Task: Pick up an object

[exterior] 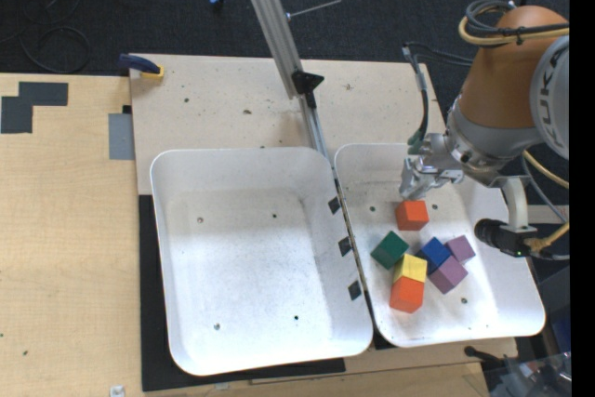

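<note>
Your right bin (521, 311) holds seven blocks: an orange block (412, 214) alone, the rest clustered at its 5 o'clock. The gripper (416, 184) hangs just at that orange block's 12 o'clock; you cannot tell how its jaws stand.

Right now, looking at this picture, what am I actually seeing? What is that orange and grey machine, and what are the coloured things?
That is a robot arm reaching in from the right, filmed by one fixed camera looking down at a slant. At its tip is a two-finger gripper, its hand. On the bench sit two shallow white bins: the left bin and the right bin. The right bin holds small wooden blocks: an orange block just below the gripper, then a cluster of a green block, blue block, yellow block, two purple blocks and another orange one. I see nothing held between the fingers.
</note>
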Tool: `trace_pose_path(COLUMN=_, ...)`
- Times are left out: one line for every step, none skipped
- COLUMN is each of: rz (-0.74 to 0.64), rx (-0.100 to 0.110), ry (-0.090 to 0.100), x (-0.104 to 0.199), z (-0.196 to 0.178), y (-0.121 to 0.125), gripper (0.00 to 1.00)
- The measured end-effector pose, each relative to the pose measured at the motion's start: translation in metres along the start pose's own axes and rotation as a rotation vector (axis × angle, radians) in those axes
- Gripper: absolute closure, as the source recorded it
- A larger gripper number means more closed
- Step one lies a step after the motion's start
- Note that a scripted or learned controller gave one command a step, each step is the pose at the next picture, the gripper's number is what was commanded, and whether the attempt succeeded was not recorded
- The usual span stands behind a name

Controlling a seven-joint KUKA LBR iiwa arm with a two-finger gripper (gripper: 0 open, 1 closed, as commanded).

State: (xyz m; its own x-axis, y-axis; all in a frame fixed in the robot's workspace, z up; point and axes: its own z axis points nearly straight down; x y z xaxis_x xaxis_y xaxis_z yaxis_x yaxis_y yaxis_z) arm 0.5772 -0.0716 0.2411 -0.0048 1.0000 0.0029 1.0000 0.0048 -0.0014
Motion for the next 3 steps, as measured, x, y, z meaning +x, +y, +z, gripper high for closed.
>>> trace_pose_path(rz=0.001, rx=0.002, ry=-0.001, x=0.042, z=0.003, y=-0.003, gripper=1.00)
trace_pose_path(rz=0.000, rx=0.004, ry=0.000, x=0.100, z=0.014, y=-0.002, gripper=1.00)
trace_pose_path(rz=0.001, rx=0.005, ry=-0.001, x=0.149, z=0.022, y=-0.002, gripper=1.00)
